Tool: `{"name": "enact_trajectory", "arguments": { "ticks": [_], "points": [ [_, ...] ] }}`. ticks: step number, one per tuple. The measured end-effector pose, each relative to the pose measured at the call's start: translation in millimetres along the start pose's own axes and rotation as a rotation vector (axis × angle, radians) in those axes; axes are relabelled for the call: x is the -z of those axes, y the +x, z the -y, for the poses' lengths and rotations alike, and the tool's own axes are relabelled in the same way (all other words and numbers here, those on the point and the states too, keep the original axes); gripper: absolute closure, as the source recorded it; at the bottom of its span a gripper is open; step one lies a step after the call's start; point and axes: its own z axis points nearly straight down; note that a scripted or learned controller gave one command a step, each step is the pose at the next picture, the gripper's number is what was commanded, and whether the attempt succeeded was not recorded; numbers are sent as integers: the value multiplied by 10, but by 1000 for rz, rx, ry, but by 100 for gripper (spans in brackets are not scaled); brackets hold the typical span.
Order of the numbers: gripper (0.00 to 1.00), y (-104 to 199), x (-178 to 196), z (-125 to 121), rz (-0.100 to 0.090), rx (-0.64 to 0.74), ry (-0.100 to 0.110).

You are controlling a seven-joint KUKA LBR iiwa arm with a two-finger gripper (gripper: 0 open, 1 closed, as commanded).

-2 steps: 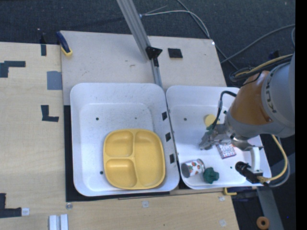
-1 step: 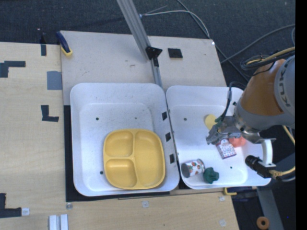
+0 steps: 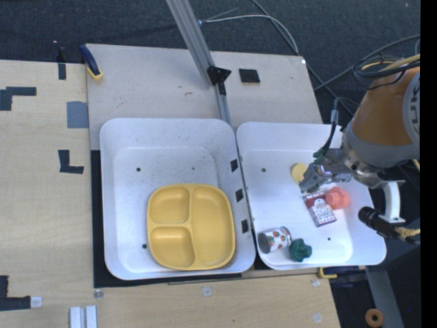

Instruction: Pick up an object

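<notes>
- Counter [image 3: 157, 87]: a pale, flat surface that carries two shallow white bins side by side; dark tape marks lie on the wooden area to its left.
- Left bin [image 3: 123, 149]: white, speckled with small dark specks, holding one yellow divided plate [image 3: 191, 226] with three compartments, set toward the bin's near right corner.
- Right bin [image 3: 273, 149]: white, touching the left bin along a shared edge, holding the small loose things listed below.
- Arm [image 3: 386, 118]: grey with an orange band, reaching in from the right and ending above the right bin's right half.
- Metal rail [image 3: 194, 36]: a slanted grey bar running from the top edge down to the seam between the bins.
- Hand [image 3: 315, 178]: low over the right bin, just above the red and white packet; whether it is wide or narrow cannot be told, and nothing is visibly gripped.
- Red and white packet [image 3: 321, 210]: flat on the bin floor, just beside the pink lump.
- Pink lump [image 3: 337, 198]: right of the packet.
- Small printed cup [image 3: 274, 240]: lying on its side near the bin's front wall.
- Green toy [image 3: 300, 251]: just beside the cup, to its right.
- Yellow piece [image 3: 298, 171]: partly hidden at the hand's left.
</notes>
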Motion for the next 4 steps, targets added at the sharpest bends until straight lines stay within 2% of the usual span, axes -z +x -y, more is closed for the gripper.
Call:
{"name": "enact_trajectory", "arguments": {
  "ticks": [1,2,3,4],
  "points": [
    [100,2,520,-7,1,-1,-1],
    [100,488,355,-151,0,1,4],
    [100,1045,397,-279,-1,2,3],
    [100,1476,321,-351,0,1,4]
  ]
}}
